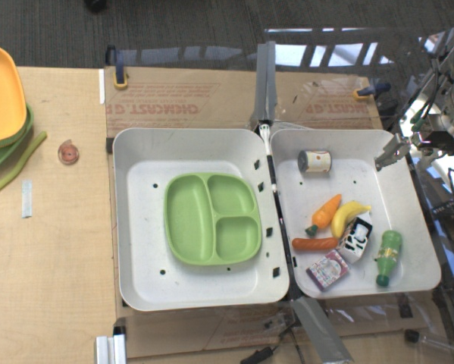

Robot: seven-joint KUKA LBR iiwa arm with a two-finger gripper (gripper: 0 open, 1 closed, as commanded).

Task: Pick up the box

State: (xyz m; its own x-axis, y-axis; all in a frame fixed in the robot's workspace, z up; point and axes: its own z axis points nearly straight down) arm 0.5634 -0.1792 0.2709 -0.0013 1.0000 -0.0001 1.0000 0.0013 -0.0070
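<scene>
A small pink and purple box [329, 269] lies flat near the front of the right bin [417, 226], just below a red sausage-shaped toy [314, 243]. A white carton with black marks [356, 237] leans beside it, against a banana [349, 214]. The gripper [393, 152] hangs at the right bin's far right corner, above the rim and well away from the box. Nothing shows between its tips. The rest of the arm [433, 123] runs off the right edge.
The right bin also holds a small can [315, 161], a carrot [326, 211] and a green bottle [388, 258]. A green divided plate [213, 218] sits in the left bin [136, 226]. Orange and green plates [1, 108] are stacked on the bench at far left.
</scene>
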